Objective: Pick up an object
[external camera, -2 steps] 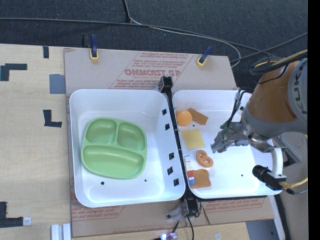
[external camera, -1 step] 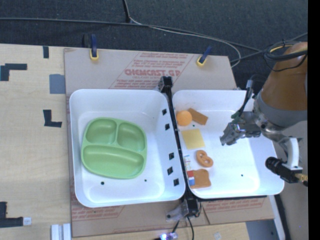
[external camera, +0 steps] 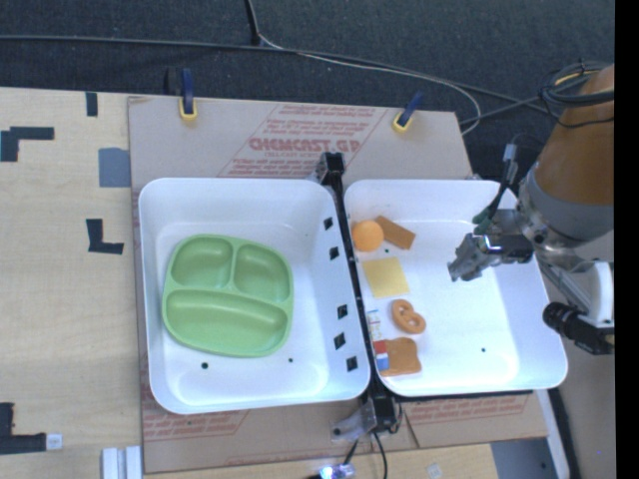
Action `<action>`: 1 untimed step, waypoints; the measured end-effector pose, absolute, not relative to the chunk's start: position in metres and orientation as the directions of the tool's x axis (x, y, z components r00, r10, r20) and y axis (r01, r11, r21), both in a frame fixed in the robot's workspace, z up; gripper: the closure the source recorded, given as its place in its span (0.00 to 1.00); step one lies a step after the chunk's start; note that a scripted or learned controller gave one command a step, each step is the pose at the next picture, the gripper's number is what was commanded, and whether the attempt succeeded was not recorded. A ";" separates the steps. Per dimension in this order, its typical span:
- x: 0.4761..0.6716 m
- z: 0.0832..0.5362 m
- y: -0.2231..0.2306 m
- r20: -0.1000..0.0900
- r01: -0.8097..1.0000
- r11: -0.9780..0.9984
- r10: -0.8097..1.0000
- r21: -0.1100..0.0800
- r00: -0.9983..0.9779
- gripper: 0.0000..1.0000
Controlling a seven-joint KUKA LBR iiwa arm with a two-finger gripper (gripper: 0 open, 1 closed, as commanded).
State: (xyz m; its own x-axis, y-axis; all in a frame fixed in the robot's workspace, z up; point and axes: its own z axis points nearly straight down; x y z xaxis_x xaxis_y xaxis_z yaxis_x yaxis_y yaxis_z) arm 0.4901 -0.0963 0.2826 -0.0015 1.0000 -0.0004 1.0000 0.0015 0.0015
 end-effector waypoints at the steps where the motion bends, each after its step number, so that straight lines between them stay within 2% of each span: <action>1: 0.512 0.263 -0.056 0.000 1.000 0.005 1.000 -0.003 -0.005 1.00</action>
State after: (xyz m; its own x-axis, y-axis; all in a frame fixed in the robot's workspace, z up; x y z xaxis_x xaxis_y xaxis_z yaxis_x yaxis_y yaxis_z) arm 0.5122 -0.0563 0.2634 -0.0049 1.0000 0.0002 1.0000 0.0049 -0.0029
